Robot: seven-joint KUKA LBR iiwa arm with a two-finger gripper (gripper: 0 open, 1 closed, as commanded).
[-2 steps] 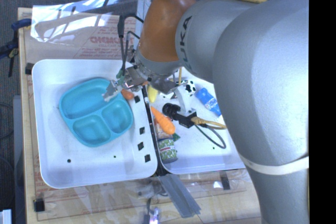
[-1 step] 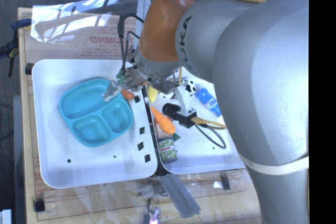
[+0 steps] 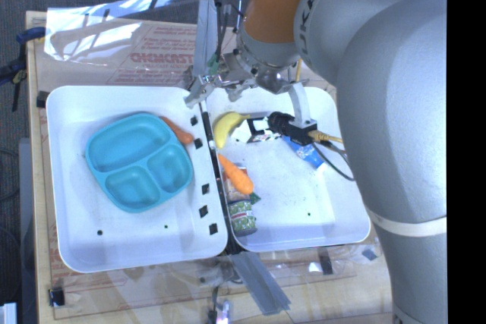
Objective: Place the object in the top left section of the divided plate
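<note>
Camera view: the blue plate [image 3: 121, 148] sits in the left bin [image 3: 68, 110], with a carrot [image 3: 176, 131] touching its far right rim. The jaws hover above the bins' divider; released or clenched, I cannot tell. Best to descend squarely and grip across the carrot, clear of the rim.

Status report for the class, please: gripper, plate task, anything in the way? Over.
Gripper over far end of the divider between bins. Blue plate in left bin, carrot at its right rim. Banana just below gripper, in right bin.
</note>
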